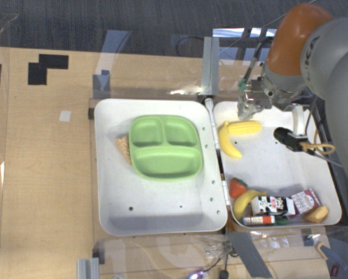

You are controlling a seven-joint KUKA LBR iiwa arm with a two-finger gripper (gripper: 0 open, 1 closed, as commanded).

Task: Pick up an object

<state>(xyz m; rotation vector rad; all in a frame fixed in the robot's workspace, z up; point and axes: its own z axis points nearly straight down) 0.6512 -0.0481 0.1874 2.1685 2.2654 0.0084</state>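
Note:
My gripper [247, 110] hangs over the far left part of the right bin [290, 167]. Directly below it lies a yellow toy banana [239, 130], its short end pointing right and a curved part [230, 147] running toward the bin's left wall. The gripper's tip is at the banana's upper edge; whether it touches is unclear. At the bin's near edge lie a red piece [238, 186], a second yellow fruit [244, 201], a black-and-white carton [273, 205], a red marker [265, 219], a pink packet [305, 200] and a tan lump [318, 214].
The left bin [156, 208] holds a green divided plate [164, 146] with a tan, grainy piece [123, 149] sticking out under its left side. A metal divider [216, 156] separates the bins. The grey arm [331, 51] crosses in from the upper right.

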